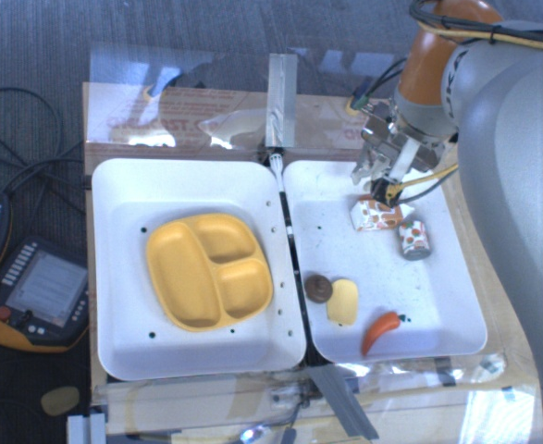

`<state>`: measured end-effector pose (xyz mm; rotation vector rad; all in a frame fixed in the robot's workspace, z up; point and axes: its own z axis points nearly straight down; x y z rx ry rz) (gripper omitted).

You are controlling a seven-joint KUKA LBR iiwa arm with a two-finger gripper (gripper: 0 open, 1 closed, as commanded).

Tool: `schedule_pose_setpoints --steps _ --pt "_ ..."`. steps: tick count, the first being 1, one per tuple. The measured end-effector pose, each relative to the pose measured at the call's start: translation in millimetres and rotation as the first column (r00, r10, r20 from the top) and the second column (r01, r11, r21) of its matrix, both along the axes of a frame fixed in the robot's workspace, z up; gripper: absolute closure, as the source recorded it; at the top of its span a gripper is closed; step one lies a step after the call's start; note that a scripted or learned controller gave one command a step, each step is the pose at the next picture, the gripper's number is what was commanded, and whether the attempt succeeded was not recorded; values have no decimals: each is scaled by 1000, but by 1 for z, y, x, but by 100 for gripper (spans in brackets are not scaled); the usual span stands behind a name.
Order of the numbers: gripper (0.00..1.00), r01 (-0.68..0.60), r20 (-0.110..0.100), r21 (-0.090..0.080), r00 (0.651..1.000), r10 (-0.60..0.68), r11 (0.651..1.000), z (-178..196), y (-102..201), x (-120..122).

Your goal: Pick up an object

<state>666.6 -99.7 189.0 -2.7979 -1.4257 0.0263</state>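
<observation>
Grey carpet lies around the surface [114, 123], with a teach pendant [30, 289] on the floor at far left. On the surface sit 2 white bins. My left bin [114, 248] carries 1 yellow divided plate [211, 268], lying flat. My right bin [456, 313] has 5 small things: a brown round piece [318, 289], a pale yellow piece [343, 301] just beside it, an orange-red pepper [379, 331] near the front wall, a white-and-orange packet [375, 216] toward the back, and a small can [414, 239] just right of the packet. My fingers [382, 176] hang over the packet. Whether they are apart or together I cannot tell from this angle, nor whether they touch it. All 5 things lie on the bin floor, so I judge nothing is picked up yet. I reckon this is the reach-down stage, with the packet the likely target. Closing on it and lifting it are both left to do.
</observation>
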Motion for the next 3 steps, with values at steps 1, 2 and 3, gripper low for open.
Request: schedule_pose_setpoints --steps 1,2,3 --pt "100 -1 -4 0 1000 1 1000 8 0 0" --pt "100 -152 12 2 988 152 988 14 -41 1" --pt "100 -187 11 4 982 187 982 -28 -32 1"
